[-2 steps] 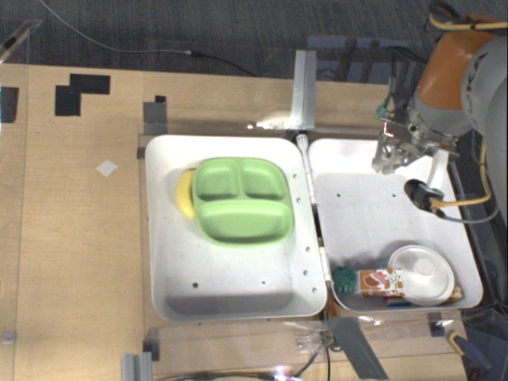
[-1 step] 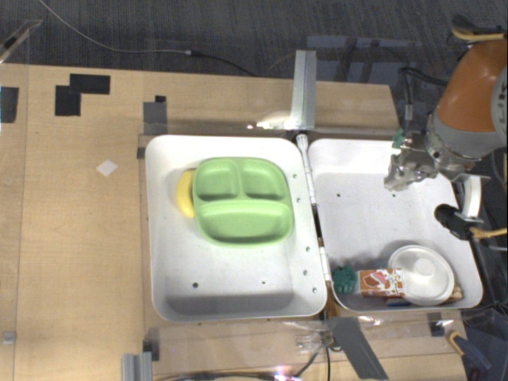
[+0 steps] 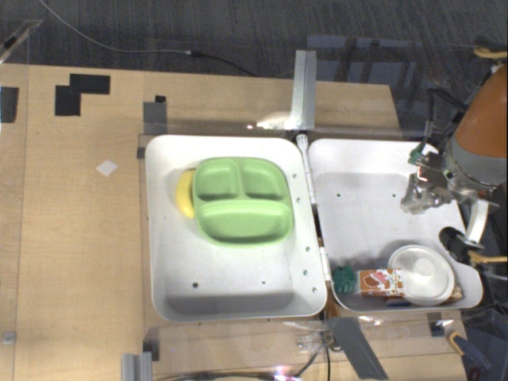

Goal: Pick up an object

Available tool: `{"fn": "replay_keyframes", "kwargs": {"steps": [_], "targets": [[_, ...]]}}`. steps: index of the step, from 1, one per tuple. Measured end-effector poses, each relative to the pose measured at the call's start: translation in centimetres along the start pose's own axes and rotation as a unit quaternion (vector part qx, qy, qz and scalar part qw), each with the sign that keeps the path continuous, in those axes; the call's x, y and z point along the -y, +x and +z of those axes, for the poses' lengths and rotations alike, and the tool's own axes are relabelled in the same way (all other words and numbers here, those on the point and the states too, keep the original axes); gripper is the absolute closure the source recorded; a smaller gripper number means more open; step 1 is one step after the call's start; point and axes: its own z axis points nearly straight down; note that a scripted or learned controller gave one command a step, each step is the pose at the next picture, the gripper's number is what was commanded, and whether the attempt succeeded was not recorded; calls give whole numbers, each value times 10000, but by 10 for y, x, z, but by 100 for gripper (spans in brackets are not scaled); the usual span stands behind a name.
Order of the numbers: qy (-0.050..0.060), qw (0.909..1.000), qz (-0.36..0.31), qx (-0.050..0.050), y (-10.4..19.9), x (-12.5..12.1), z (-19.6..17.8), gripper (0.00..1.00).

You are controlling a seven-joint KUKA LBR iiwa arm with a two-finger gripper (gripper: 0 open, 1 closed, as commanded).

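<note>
Camera view is showing the gripper (image 3: 419,193) hanging over the right bin (image 3: 357,213), near that bin's right wall, at the end of the grey arm (image 3: 476,145) with its orange band. Whether it is spread or pressed together I cannot tell; the metal at the wrist is blurring into one bright shape, and nothing is showing as caught in it.

The step in hand is looking like the approach: the tool is sitting above bare white floor, so no pick is being made yet. The next move, as I judge it, is calling for a shift toward the bin's near edge, a choice of one item, and a straight descent over it.

Working outward from the tool, the closest candidate is the white bowl (image 3: 421,272), lying just nearer the camera than the gripper and a little to its right-hand side of the bin. Touching the bowl on the side away from the arm is a small carton (image 3: 381,282) with red and brown print, lying flat, and beyond that a small dark green object (image 3: 344,279) is resting in the bin's near corner.

Well apart from the tool, across the divider, the left bin (image 3: 230,292) is holding a green sectioned tray (image 3: 240,199), with a yellow object (image 3: 184,194) peeking out from under the tray's far side.
</note>
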Motion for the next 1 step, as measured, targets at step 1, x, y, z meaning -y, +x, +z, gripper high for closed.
{"fn": "replay_keyframes", "kwargs": {"steps": [1], "targets": [[6,9905,1374,-1,-3,25,12,100]]}}
